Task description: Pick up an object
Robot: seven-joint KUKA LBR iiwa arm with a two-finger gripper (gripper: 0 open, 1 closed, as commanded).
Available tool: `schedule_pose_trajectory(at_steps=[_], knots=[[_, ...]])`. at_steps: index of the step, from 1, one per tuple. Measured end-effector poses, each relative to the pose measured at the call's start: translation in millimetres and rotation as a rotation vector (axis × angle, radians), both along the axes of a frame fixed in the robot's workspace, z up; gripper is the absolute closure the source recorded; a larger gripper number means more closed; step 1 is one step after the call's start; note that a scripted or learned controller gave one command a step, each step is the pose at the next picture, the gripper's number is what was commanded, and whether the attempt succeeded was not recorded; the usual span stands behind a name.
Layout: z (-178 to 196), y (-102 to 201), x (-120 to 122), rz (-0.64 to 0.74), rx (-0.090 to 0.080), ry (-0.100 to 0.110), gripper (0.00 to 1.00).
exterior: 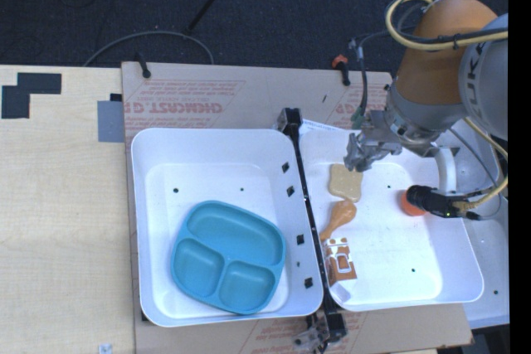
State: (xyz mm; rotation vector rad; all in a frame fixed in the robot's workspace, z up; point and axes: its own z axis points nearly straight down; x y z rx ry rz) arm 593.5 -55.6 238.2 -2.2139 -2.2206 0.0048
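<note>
Fingers of the gripper [357,162]: dark, pointing down into the right bin [465,278]; whether they are open or closed cannot be told from this angle, and nothing is visibly between them. Position: at the bin's upper left part, just above the tan slice-shaped piece [345,182].

Arm [440,54]: grey, orange band, entering from the right above the right bin.

Right bin contents: tan slice-shaped piece near the dividing rim; orange-brown drumstick-shaped piece [338,219] just below it, tilted, apparently touching it; small brown-and-white patterned item [339,261] lower down, near the left wall; orange rounded object [412,202] toward the right side, well apart from the others, beside a black cable end.

Left bin [158,170] contents: one blue divided plate [228,256], three compartments, lying flat in the lower right part.

Bench: both bins side by side on a cardboard sheet [216,99] with red print.
</note>
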Motion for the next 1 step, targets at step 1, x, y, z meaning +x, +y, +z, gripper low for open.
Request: schedule_pose_trajectory(at_steps=[1], knots=[[0.7,38.8,-18.5,0.001,0.0,-0.001,1.0]])
